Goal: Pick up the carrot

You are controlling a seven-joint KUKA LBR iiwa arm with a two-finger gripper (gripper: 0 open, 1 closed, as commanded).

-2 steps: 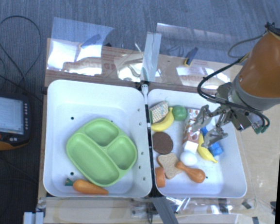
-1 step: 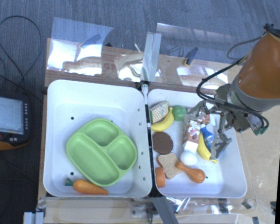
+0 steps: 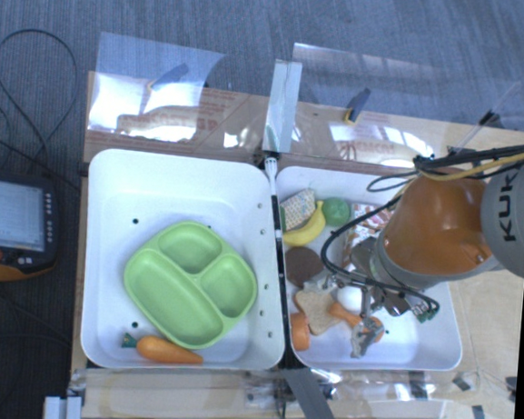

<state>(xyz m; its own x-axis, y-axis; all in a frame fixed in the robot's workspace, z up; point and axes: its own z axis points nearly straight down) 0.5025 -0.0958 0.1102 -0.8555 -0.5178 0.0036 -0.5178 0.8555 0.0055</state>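
Long orange carrot (image 3: 169, 351) lies in the left white bin (image 3: 105, 236) beside the green divided plate (image 3: 191, 282); two-finger gripper (image 3: 367, 332), state indeterminable, hangs over the right bin's clutter and should cross leftward, descending astride it.

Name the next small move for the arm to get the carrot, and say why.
Probably swing the claw left across the divider toward the carrot. The carrot lies in the left bin at its near edge, beside the green plate, while the claw hangs over the right bin.

In the left bin (image 3: 105, 236), the carrot (image 3: 168, 351) lies just before the divided plate (image 3: 192, 283).
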